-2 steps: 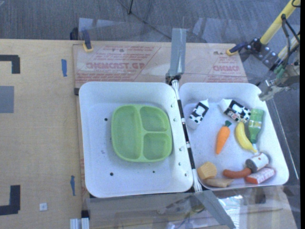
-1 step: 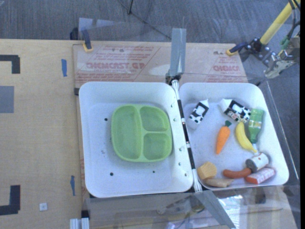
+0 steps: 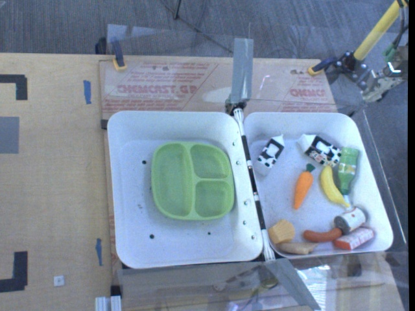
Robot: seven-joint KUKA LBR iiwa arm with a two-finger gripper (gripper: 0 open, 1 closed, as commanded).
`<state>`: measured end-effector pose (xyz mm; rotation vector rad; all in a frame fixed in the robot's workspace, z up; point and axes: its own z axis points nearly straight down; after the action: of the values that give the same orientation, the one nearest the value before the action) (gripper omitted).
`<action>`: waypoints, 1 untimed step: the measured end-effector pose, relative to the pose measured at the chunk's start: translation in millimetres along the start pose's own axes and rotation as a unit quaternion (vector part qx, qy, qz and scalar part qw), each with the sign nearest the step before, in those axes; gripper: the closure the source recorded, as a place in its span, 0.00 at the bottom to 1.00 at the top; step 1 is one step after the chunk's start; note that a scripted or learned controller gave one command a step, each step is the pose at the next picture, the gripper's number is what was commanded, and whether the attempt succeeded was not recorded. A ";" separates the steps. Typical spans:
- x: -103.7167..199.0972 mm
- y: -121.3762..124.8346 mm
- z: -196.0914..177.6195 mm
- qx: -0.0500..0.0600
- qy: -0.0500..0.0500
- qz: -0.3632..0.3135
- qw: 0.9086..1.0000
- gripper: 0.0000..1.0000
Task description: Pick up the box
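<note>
The right bin (image 3: pixel 363 131) holds several toy foods. A small red and white box (image 3: pixel 356 239) lies flat in its near right corner, beside a can-shaped toy (image 3: pixel 349 220) and a red sausage (image 3: pixel 320 235). Two black and white cow-patterned cartons lie toward the back, one (image 3: pixel 270 153) near the bin's left wall and one (image 3: pixel 322 151) further right. A green carton (image 3: pixel 347 167) lies tilted next to a banana (image 3: pixel 332 186).
An orange carrot (image 3: pixel 302 188) lies mid-bin, and bread-like pieces (image 3: pixel 283 233) sit at the near left. The left bin (image 3: pixel 130 225) carries a green divided plate (image 3: pixel 192 181). A yellow pole with clamps (image 3: pixel 373 28) stands beyond the bench at top right.
</note>
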<state>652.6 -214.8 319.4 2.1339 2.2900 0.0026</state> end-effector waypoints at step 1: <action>-7.6 15.7 -56.5 0.002 0.002 -0.041 0.999 1.00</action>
<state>668.3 -220.9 376.0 2.0419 2.3782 0.0016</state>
